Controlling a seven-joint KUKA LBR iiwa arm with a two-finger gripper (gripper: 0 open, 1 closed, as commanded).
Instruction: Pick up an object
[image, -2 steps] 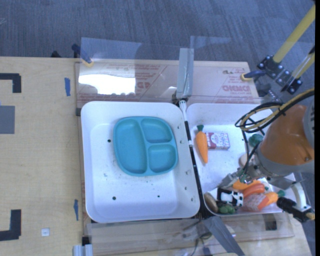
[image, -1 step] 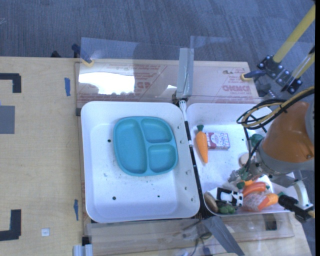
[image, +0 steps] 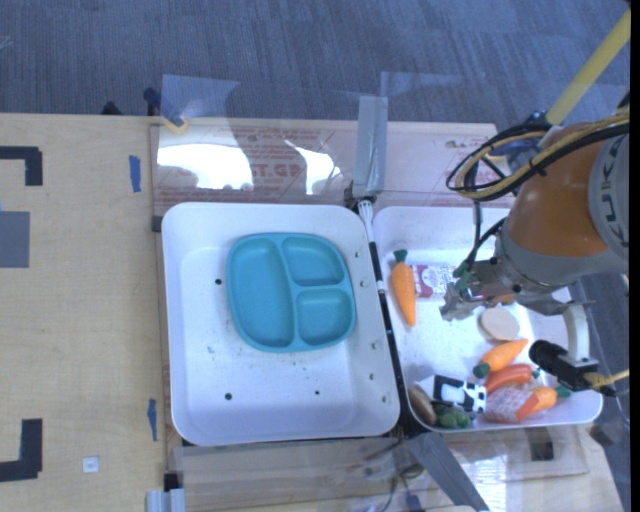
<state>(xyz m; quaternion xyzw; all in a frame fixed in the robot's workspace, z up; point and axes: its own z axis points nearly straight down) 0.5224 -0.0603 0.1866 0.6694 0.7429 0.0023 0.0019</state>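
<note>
The right bin (image: 432, 222) holds toy food. An orange carrot (image: 403, 288) lies near its left wall, beside a white-and-red packet (image: 432, 280). A beige round piece (image: 499, 324) sits mid-bin, with more orange and red pieces (image: 512, 377) and a black-and-white item (image: 460, 393) along the front edge. My gripper (image: 462, 301) hangs over the middle of this bin, just left of the beige piece and right of the packet. Nothing shows between its tips.
The left bin (image: 190, 300) carries a teal divided tray (image: 291, 291). A metal divider (image: 371, 160) stands behind the seam between the bins. The grey and orange arm (image: 560, 215) covers the right bin's far right corner.
</note>
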